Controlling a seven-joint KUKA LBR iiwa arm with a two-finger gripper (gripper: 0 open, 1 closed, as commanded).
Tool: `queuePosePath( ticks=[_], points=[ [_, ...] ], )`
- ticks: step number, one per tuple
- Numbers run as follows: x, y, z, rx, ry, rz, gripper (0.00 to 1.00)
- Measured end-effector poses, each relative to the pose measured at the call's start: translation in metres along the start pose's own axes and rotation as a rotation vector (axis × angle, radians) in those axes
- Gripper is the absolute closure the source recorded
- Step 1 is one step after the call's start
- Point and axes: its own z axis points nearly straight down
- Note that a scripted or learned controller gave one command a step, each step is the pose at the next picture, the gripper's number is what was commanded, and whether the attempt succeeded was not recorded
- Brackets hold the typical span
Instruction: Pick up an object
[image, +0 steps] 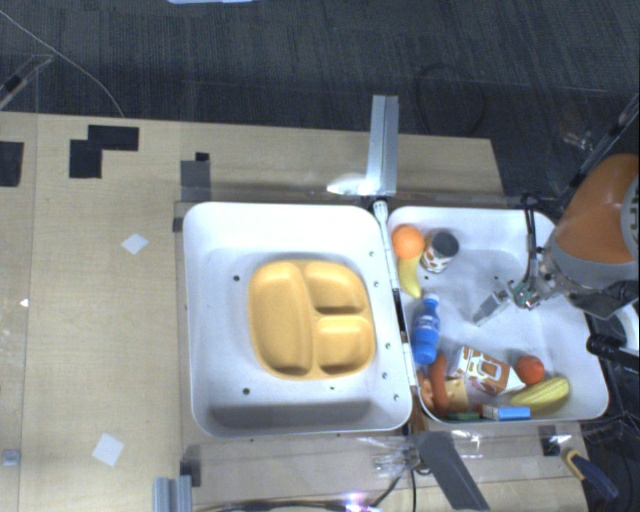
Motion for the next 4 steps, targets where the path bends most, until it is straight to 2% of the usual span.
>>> queuePosePath(
  ticks=[1,2,3,4],
  points=[
    [0.044,-0.016,-0.001,-0.001,0.000,0.250,0.00],
    [0.053,0.028,-0.001,-0.004,-0.001,0.276,0.00],
    [0.100,0.052,-0.101,-0.005,0.002,0.267,0.00],
    [0.050,0.083,-0.004,0.003,0.001,0.192,0.00]
  ],
)
